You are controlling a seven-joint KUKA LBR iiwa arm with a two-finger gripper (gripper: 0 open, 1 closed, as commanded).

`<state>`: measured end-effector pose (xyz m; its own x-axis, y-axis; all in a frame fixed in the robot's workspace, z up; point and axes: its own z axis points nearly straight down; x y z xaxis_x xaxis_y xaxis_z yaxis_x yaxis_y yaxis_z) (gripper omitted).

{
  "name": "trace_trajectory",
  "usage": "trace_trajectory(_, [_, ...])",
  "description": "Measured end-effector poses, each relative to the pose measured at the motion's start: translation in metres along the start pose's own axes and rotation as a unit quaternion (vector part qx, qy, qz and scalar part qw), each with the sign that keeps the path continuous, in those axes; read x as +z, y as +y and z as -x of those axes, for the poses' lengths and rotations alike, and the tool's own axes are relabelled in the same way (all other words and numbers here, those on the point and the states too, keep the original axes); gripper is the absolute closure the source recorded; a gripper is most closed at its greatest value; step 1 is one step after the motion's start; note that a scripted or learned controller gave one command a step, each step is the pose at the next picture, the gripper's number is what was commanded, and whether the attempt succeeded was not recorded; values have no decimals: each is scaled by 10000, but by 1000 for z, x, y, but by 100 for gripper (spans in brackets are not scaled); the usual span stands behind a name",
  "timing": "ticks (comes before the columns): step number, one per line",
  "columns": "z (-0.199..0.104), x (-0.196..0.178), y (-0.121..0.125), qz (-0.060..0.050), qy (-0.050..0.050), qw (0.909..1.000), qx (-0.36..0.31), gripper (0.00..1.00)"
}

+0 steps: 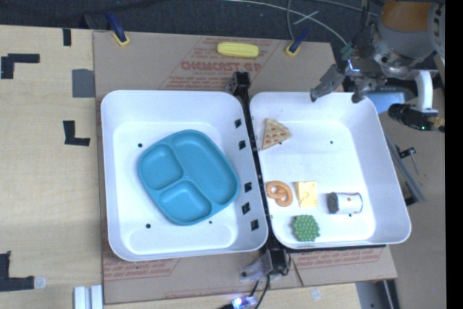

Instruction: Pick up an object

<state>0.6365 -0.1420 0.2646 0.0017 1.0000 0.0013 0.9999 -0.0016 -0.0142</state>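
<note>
Poised above the far right corner of the right-hand shallow white plastic bin (387,177): the two-finger metal gripper (338,88), jaws spread apart and grasping nothing, dark fingers splayed over the rim.

Lying well below it on the bin floor, all untouched: a tan waffle-patterned triangular wedge (274,133) near the divider; farther toward the near edge, a glazed orange pretzel-shaped ring (278,192) just beside a pale yellow square block (306,194); next along, a small white cylinder with a dark end cap (344,202) on its side; nearest the front wall, a knobbly green round cluster (305,228).

Resting in the left-hand white bin (116,155), a blue three-compartment plastic plate (187,176). Out on the brown cardboard sheet (166,61) beyond both bins, a yellow corn-cob-shaped toy (237,50).

Likely hazards from here: clipping the bin wall on a straight descent from this corner perch; closing on bare floor between scattered pieces; nudging the pretzel ring and yellow block together and pinching neither cleanly; rolling the cylinder away under a glancing finger; sliding off the thin, flat wedge.
</note>
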Motion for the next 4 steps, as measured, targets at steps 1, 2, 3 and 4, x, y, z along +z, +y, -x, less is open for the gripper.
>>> trace_trajectory(1, [0, -8, 2, 64, -9, 10000, -15, 0])
trace_trajectory(2, [2, 36, 0, 47, -11, 10000, -12, 0])
trace_trajectory(3, [5, 99, -4, 43, -9, 10000, -13, 0])
trace_trajectory(4, [1, 143, 0, 48, -10, 10000, -19, 0])
